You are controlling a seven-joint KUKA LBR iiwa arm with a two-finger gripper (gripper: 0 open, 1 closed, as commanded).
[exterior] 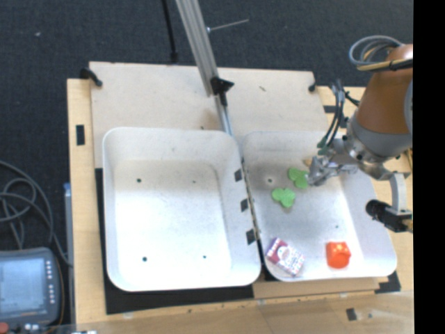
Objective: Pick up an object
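The right bin [361, 207] holds two green pieces, one [299, 178] near the middle of the bin and another [283, 197] just below and left of it. An orange-red block [338, 255] and a small purple-and-white packet [286, 257] lie near the bin's front rim. My gripper [318, 171] is low in the right bin, right beside the upper green piece, coming in from the right. The wrist hides whether anything sits between the fingers.
The left bin [174, 207] lies alongside, split from the right one by a divider with black clips [245, 204]. A slanted metal pole [201, 47] rises behind the bins. A black part [386, 214] of the arm hangs over the right bin's right side.
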